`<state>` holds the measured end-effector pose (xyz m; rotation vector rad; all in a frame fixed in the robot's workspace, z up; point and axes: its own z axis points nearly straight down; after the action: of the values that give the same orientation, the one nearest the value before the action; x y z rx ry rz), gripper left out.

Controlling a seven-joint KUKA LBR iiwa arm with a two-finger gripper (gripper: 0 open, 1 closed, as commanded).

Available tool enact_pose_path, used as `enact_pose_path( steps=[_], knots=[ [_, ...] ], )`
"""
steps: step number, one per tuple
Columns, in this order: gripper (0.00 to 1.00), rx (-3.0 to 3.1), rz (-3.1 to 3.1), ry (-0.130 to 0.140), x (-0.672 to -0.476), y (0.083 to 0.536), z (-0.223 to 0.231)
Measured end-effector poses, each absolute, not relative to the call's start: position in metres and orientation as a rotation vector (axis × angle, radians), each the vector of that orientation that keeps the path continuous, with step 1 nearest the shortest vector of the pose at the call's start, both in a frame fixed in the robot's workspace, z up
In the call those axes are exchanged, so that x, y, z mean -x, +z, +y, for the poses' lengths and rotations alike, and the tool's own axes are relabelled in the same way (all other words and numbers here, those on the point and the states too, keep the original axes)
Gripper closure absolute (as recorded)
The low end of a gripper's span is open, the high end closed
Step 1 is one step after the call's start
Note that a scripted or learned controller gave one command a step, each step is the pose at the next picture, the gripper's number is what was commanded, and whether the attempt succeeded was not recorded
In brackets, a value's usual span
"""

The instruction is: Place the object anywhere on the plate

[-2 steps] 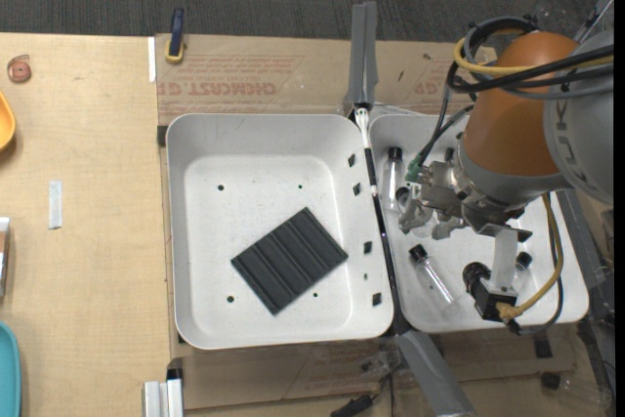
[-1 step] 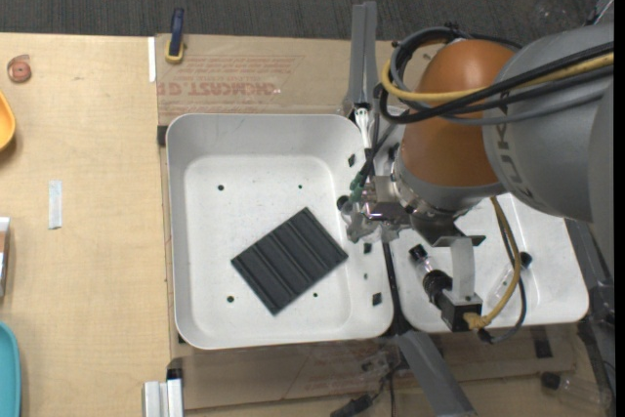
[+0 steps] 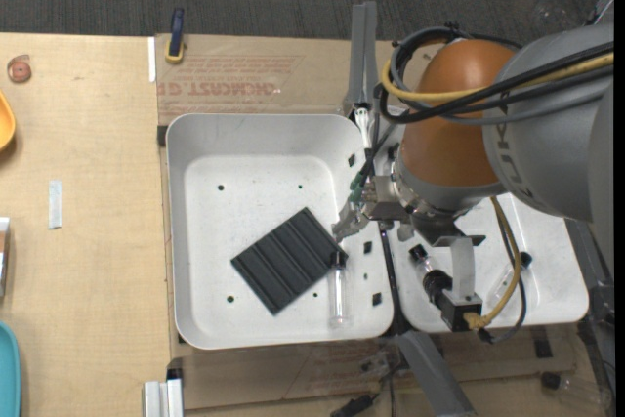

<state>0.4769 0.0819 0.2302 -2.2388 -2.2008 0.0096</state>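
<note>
A dark ribbed rectangular plate (image 3: 286, 260) lies tilted on the floor of the left white bin (image 3: 210, 161). A small clear tube-like object (image 3: 338, 296) lies just off the plate's right corner, near the bin's front right wall. My gripper (image 3: 344, 234) reaches in from the right and hovers at the plate's right edge, just above the clear object. The bulky orange-banded wrist (image 3: 451, 127) hides most of the gripper body.
The arm covers most of the right white bin (image 3: 547, 303). Cables and a yellow hose (image 3: 508, 293) hang over that bin. A cardboard sheet (image 3: 249, 73) lies behind the left bin, and a wooden bench top (image 3: 78, 210) stretches to the left.
</note>
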Motion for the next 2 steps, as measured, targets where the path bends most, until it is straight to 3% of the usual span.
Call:
enact_pose_path(
  steps=[1, 2],
  knots=[
    [1.0, 2.24, -2.199, 0.016, -0.477, 0.238, 0.081],
    [1.0, 1.91, -2.495, 0.006, -0.549, 0.293, 0.121]
  ],
)
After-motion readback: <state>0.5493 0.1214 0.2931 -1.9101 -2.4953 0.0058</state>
